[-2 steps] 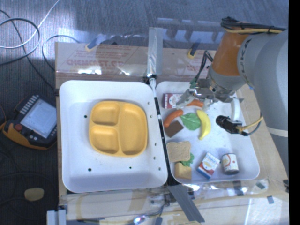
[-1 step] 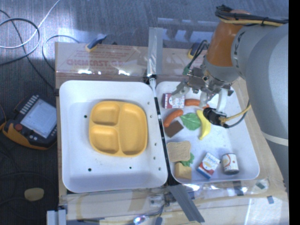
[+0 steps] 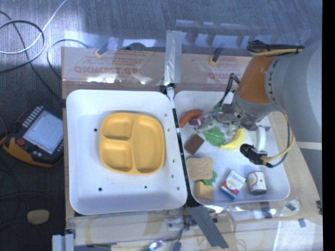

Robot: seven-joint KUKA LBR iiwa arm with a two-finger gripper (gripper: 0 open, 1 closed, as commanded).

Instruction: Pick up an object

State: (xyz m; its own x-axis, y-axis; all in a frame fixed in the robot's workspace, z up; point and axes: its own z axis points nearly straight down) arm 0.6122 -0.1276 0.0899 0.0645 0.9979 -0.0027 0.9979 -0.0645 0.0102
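The arm (image 3: 285, 82) comes in from the right and bends down over the right bin (image 3: 277, 192), its orange band above the wrist. The left bin (image 3: 78, 156) holds a yellow tray (image 3: 132, 143) with three compartments, lying flat near its middle.

The gripper (image 3: 226, 120) hangs low over the back of the right bin, above a cluster of toy food. Whether it is released or clenched cannot be told, nor whether it touches anything; nothing is seen in its grasp.

Just under and beside it lie a green leaf (image 3: 214, 136) and a banana (image 3: 235, 140), the two touching. A sausage (image 3: 189, 116) lies left of the gripper by the bin's left wall, with a small purple piece (image 3: 196, 122) beside it. A brown block (image 3: 194, 144) sits in front of the sausage. Nearer the front lie a slice of bread (image 3: 200, 168), a cheese wedge (image 3: 205, 191), a small carton (image 3: 232, 184) and a can (image 3: 256, 182), the last two side by side.
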